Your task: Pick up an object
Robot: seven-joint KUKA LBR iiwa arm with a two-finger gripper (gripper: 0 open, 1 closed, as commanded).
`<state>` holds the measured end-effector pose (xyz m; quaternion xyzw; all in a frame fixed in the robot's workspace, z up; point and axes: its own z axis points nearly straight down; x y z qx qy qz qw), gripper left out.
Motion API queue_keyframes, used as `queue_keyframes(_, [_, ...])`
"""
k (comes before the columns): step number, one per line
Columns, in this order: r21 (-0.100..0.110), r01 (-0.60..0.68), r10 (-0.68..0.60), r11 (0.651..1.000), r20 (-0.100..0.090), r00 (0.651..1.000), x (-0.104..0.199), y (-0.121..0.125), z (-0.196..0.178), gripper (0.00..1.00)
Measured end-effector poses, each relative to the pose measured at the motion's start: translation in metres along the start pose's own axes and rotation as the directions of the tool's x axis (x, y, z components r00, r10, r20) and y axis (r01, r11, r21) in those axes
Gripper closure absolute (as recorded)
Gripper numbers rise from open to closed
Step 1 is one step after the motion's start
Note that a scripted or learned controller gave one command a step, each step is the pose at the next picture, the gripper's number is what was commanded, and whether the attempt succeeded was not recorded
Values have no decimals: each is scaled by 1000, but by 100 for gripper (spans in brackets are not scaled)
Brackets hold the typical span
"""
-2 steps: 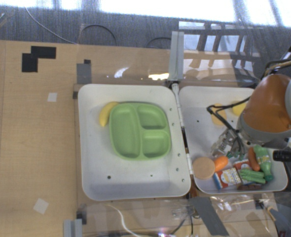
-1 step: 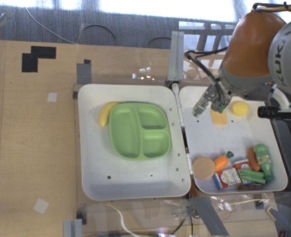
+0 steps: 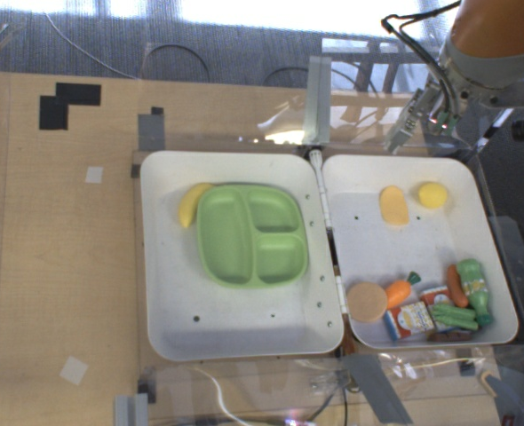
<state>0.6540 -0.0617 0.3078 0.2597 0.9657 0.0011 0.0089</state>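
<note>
Item: jaws (image 3: 410, 128), state not discernible, poised above the right bin's (image 3: 361, 177) far rim. Candidate objects: yellow ball (image 3: 432, 194) and orange oval piece (image 3: 393, 205), lying just below the jaws, apart. Recommended: descend centred over the isolated ball, avoiding the near-corner clutter.

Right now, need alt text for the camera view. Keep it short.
Two shallow white bins sit side by side on a bench: the left bin holds a green divided plate with a banana at its edge, the right bin holds small toy foods, including a carrot and a lemon. The gripper hangs above the right bin's far edge.
</note>
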Motion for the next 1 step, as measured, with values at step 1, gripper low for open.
queue_keyframes(1, [7,-47,47,999,-15,999,37,-17,83,100])
